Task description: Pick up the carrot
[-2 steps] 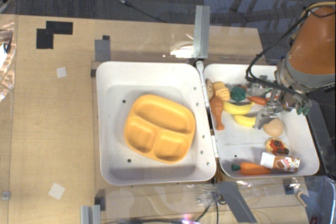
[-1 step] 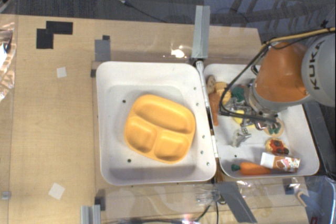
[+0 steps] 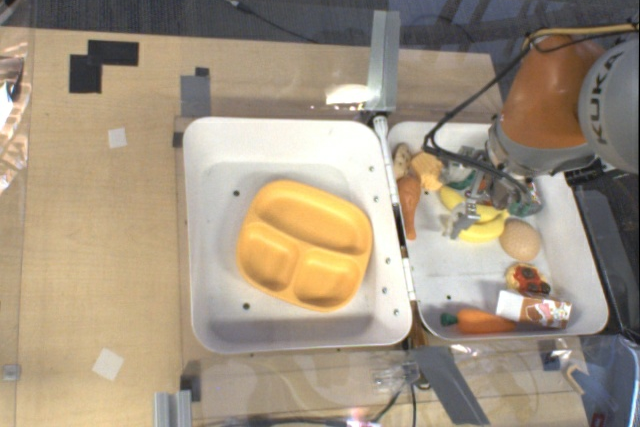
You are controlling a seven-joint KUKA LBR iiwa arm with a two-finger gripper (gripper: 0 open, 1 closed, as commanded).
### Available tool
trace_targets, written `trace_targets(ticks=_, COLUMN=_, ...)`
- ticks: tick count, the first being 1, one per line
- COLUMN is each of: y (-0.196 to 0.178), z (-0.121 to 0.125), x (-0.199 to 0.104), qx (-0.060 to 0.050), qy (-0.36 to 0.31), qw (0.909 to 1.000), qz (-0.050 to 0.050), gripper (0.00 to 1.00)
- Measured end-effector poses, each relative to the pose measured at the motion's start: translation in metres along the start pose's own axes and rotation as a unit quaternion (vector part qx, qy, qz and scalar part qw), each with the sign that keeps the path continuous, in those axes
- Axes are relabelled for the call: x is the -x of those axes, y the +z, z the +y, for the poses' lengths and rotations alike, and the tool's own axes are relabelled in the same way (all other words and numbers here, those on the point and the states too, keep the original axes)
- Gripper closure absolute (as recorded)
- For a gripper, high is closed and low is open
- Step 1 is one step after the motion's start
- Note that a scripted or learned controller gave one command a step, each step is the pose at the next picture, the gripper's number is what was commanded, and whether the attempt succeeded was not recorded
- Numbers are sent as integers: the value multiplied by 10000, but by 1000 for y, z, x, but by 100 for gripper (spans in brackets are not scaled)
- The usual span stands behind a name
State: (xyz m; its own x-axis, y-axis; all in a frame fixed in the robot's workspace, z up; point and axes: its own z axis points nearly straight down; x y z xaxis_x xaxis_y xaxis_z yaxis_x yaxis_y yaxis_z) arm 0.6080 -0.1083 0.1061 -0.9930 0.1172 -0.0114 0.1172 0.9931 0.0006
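Camera view: carrot [image 3: 480, 321] lies flat on right bin [image 3: 590, 315] floor near front rim, beside packet [image 3: 535, 310]. Pincer [image 3: 462, 220] hovers mid-bin over banana [image 3: 478, 227], well apart from carrot; spread or pressed together, cannot tell. Judgement: pick not begun; reach, grasp, lift all remain.

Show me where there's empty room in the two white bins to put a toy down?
Left bin: bare floor all around the yellow tray, widest along its left side. Right bin: a small bare patch in the middle, between the banana and the carrot. Its top is crowded with food and the gripper.
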Motion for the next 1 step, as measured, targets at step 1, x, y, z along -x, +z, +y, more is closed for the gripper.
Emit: trace_targets(ticks=1, y=-4, z=30, x=35, qx=5, qy=604, qw=9982, qz=7, gripper=0)
